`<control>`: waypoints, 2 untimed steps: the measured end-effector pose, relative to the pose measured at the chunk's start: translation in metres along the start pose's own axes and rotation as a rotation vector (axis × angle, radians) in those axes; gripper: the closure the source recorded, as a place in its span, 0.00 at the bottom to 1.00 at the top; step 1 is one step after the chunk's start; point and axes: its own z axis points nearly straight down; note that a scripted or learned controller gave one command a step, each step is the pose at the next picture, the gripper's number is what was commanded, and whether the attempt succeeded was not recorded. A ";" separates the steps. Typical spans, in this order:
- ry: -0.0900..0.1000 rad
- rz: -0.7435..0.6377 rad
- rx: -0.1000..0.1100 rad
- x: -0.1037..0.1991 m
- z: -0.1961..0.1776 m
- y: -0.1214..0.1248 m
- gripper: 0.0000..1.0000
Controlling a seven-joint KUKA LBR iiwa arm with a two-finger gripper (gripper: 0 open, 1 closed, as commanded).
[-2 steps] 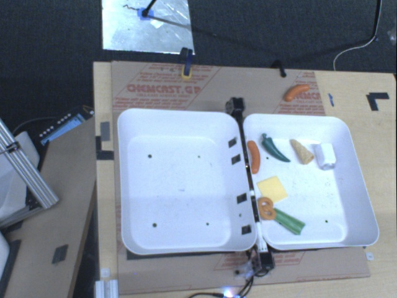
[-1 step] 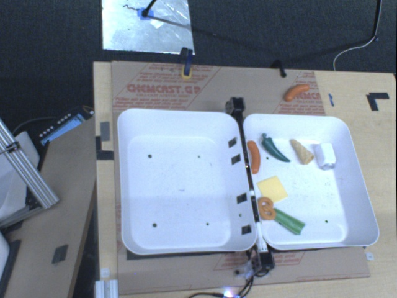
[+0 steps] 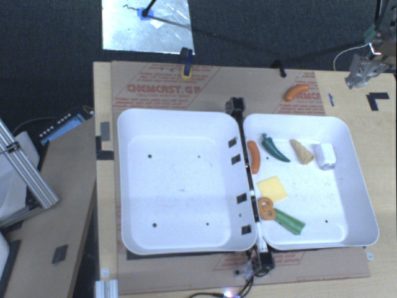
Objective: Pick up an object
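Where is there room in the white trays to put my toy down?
The left bin has bare floor from wall to wall. In the right bin, the patch below the white block and right of the yellow square is bare. It is crowded along the divider, around the orange sausage and pretzel.

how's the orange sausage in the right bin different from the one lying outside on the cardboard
The sausage in the bin lies lengthwise against the left wall of the right bin; the sausage on the cardboard lies crosswise beyond the bins. The first looks straighter, the second curved. Both are orange.
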 end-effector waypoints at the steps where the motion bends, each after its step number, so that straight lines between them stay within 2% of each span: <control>1: -0.006 0.001 -0.018 -0.004 -0.028 0.019 1.00; 2: -0.007 0.001 -0.021 -0.006 -0.082 0.018 1.00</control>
